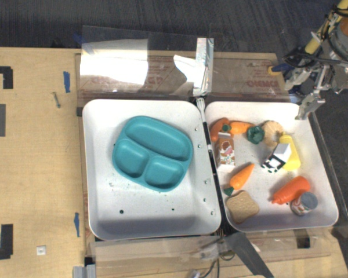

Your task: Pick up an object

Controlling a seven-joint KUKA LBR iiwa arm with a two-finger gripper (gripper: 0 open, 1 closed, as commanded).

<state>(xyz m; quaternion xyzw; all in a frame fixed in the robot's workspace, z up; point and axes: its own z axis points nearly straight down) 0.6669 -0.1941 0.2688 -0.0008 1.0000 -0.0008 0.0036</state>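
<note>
— Orange carrot (242,176) sits mid right bin (325,155), crowded by toys. Gripper (309,106)?
— Above the bin's far corner; its grasp state I cannot tell. Neighbours could jam a descent.

A teal divided plate (152,152) lies tilted in the left white bin (104,213) — three compartments, all facing up. Behind both bins stands a clear plastic sheet (145,68) with a shiny glare. The tan desk (29,155) carries black corner marks (3,77) and blue tape bits (66,81).
</note>
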